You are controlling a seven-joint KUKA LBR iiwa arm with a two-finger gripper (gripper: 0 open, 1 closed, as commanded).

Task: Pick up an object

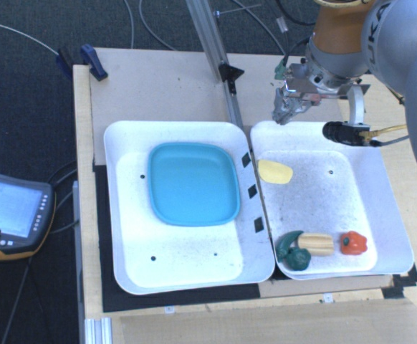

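The grey arm (402,27) is seen entering from the upper right, its orange band (341,20) turned toward the centre of the view; the wrist is angled downward and leftward, so that the claw (286,113) is held over the far rim of the right bin (380,192), near that bin's far left corner; whether the claw is open or closed cannot be told, since its tips are small and dark against the rim; nothing is seen gripped between them. A black fitting (344,132) with a yellowish lead is seen just right of the claw, over the bin's far edge.

In the right bin a yellow object (274,171) is lying near the left wall, just beyond the claw toward the viewer; along the near wall a dark green object (293,251), a tan cylinder (316,244) and a red object (352,243) are lined up, the green one touching the cylinder. In the left bin (122,192) a blue tray (193,183) is laid flat. Both bins are carried by the counter (158,84); a handheld pendant (11,213) is seen on the dark floor at the left.
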